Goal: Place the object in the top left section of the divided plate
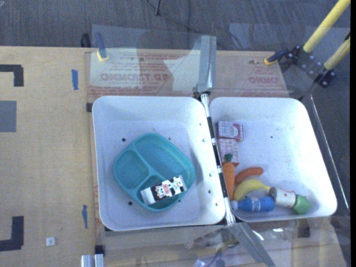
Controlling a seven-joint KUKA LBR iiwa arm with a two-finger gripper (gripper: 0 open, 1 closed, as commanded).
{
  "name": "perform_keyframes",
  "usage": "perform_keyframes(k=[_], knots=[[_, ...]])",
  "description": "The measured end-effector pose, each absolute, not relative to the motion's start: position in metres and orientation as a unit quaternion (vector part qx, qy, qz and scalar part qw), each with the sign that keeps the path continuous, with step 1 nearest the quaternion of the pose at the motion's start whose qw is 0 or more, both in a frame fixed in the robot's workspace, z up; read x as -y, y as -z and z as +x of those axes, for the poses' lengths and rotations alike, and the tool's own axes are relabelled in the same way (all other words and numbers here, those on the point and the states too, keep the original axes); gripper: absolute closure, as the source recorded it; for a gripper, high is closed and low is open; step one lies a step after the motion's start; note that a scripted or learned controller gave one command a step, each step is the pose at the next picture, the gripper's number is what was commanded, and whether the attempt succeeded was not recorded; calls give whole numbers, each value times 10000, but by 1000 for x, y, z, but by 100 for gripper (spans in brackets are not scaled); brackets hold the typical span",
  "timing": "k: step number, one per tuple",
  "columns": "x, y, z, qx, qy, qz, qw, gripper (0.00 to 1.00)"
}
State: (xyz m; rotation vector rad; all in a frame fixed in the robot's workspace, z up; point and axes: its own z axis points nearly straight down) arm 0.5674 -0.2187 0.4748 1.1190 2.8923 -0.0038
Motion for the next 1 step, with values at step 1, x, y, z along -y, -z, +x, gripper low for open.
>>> perform_keyframes(k=[1], knots=[[203, -437, 563, -9308, 1, 3656, 28, 100]])
